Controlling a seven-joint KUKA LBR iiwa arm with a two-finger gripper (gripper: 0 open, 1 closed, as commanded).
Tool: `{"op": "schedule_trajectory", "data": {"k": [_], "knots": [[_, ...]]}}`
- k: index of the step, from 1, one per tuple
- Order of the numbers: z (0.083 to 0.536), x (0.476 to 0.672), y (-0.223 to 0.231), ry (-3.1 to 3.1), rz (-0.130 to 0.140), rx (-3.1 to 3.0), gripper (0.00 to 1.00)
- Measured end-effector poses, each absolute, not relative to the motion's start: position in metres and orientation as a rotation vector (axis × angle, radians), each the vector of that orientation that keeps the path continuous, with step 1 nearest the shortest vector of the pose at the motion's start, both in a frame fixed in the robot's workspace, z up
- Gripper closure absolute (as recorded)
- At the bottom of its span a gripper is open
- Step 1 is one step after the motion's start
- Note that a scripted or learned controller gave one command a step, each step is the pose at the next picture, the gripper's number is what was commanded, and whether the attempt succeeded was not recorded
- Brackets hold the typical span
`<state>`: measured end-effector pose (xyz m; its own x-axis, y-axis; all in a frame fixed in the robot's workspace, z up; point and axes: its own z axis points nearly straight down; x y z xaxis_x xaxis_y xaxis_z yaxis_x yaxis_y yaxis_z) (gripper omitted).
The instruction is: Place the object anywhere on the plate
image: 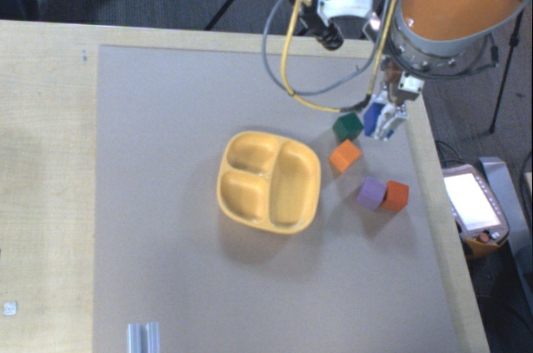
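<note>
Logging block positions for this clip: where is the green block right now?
The green block sits right of the yellow plate, just above the orange block and beside the gripper.

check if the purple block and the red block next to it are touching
Touching. The camera view shows the purple block and the red block pressed side by side right of the yellow plate, with no grey surface visible between them.

a yellow three-compartment plate (270,181) sat on the grey mat (166,243). to its right lay an orange block (345,156), a green block (347,126), and a purple block (371,193) touching a red-orange block (396,196). the gripper (385,123) hung low just beside the green block, with something blue (376,117) at its fingers.
</note>
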<state>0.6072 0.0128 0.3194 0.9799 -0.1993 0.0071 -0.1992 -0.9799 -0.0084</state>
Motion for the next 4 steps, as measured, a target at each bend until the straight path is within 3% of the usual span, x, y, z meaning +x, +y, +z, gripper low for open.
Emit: {"op": "schedule_trajectory", "data": {"k": [1,2,3,4], "knots": [[0.281,0.619,0.065,0.311,0.001,-3.119,1.00],[0.265,0.633,0.076,0.323,0.001,-3.118,1.00],[0.283,0.618,0.001,0.334,-0.008,-3.118,1.00],[0.272,0.610,0.013,0.311,-0.007,-3.120,1.00]]}}
